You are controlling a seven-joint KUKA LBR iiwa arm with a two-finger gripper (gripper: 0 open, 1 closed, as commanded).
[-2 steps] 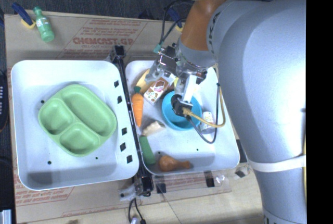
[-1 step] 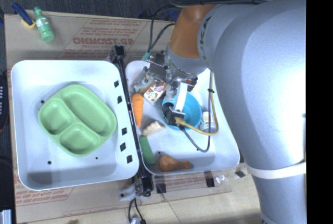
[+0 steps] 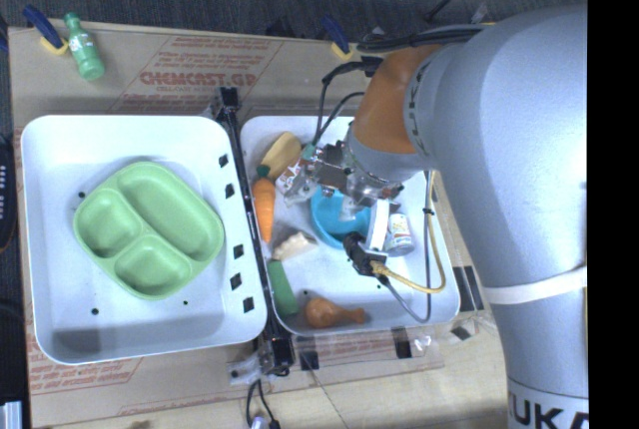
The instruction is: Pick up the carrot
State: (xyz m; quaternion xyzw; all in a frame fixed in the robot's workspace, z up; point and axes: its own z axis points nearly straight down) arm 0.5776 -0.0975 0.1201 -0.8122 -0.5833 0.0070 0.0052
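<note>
Carrot (image 3: 265,209) lies in right bin (image 3: 439,302), against its left wall, lengthwise, green top pointing away from camera. Gripper (image 3: 300,180) just right of carrot's upper end, low over bin; finger state cannot tell, nothing visibly held. Blue bowl (image 3: 329,214) beside gripper.
</note>
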